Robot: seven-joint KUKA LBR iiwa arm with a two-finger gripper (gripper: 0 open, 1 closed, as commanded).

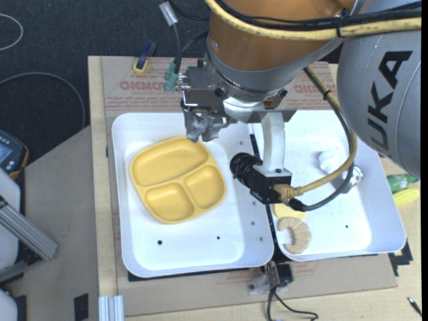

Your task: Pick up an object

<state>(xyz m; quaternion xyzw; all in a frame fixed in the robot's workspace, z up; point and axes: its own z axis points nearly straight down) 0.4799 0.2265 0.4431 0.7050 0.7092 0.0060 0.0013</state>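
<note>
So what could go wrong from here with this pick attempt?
1. The claw sits at the far rim of the yellow divided plate; an edge grip on a wide, shallow plate could slip or tip it.
2. The croissant lies in the right bin under the black cable fitting, where the arm's hanging hose could snag or nudge it.

A pale wooden worktop (107, 179) with red printed lettering stands on dark carpeted floor (53, 32). Thin cables (13, 29) loop across the floor at upper left.
</note>
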